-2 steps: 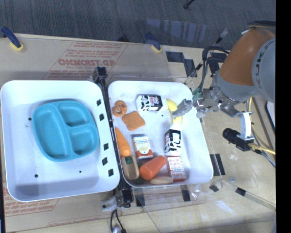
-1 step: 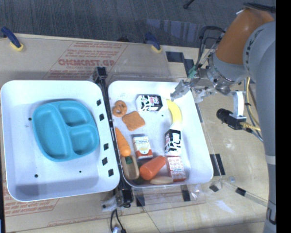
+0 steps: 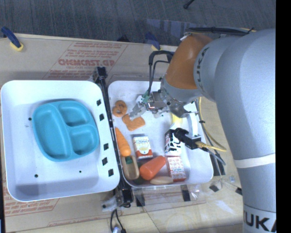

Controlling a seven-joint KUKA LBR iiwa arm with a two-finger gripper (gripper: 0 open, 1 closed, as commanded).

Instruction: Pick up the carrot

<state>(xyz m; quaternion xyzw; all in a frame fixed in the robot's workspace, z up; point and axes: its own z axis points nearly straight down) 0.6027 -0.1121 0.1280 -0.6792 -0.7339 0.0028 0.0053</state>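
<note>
One fixed camera looks down at a slant on both white bins (image 3: 19, 144), arm (image 3: 242, 81) entering from the right.

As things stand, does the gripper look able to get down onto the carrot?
Probably yes. The carrot lies uncovered from above along the right bin's left wall; the gripper hovers nearby. The wall and small carton crowd its sides.

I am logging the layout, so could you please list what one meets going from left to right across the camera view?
Blue plastic divided tray → long orange carrot → small orange-and-white carton → black-and-white cow-patterned carton → grey robot arm with an orange band.
</note>
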